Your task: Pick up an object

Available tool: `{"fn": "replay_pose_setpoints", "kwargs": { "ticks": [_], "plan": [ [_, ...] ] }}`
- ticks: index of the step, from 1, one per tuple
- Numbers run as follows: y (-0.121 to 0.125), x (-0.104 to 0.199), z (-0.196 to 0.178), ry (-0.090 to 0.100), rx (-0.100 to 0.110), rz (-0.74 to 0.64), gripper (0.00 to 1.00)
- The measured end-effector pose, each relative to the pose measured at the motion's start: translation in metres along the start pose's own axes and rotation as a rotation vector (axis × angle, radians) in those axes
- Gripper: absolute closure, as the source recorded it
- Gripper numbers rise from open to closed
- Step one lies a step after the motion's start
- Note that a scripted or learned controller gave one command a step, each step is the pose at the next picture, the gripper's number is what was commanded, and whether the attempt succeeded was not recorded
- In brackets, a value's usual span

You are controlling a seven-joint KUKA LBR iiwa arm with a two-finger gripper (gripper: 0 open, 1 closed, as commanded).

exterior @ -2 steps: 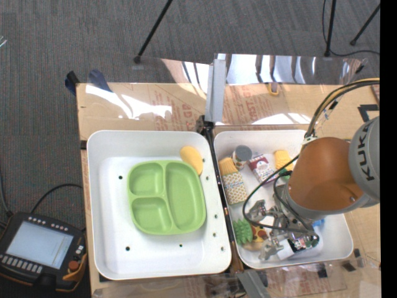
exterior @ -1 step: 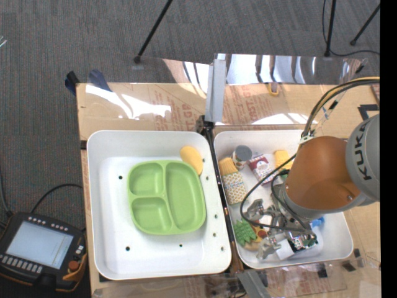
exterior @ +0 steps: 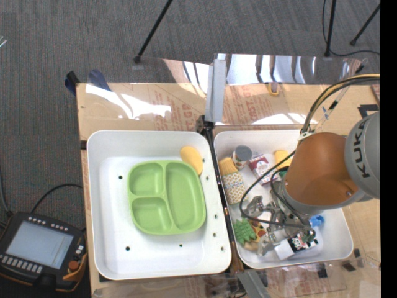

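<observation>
My gripper [exterior: 273,227] is low in the right bin [exterior: 345,241], over the clutter near its front edge. The orange wrist band [exterior: 316,172] hides much of the bin's right half. Just left of the gripper lies a green toy [exterior: 243,231]. A white bottle with a dark label [exterior: 296,244] lies right below it, and a small blue piece [exterior: 317,220] is at its right. Farther back are a yellow corn-like item with a checked base [exterior: 231,177], a small can [exterior: 242,154], a red and white box [exterior: 258,165] and a yellow object [exterior: 282,158].
The left bin [exterior: 105,160] holds a green divided plate [exterior: 166,197] with a yellow fruit-like object [exterior: 193,158] at its back right corner. A metal post [exterior: 215,92] rises behind the wall between the bins. A teach pendant [exterior: 37,244] lies on the floor at left.
</observation>
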State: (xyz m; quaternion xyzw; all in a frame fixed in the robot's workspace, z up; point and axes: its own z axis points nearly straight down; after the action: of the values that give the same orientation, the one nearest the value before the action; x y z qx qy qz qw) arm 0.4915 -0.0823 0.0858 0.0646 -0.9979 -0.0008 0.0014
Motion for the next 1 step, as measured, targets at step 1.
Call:
{"fn": "replay_pose_setpoints", "kwargs": {
  "ticks": [1],
  "plan": [
    [-0.0001,0.0005,0.0000,0.001,-0.001,0.029,0.00]
  ]
}}
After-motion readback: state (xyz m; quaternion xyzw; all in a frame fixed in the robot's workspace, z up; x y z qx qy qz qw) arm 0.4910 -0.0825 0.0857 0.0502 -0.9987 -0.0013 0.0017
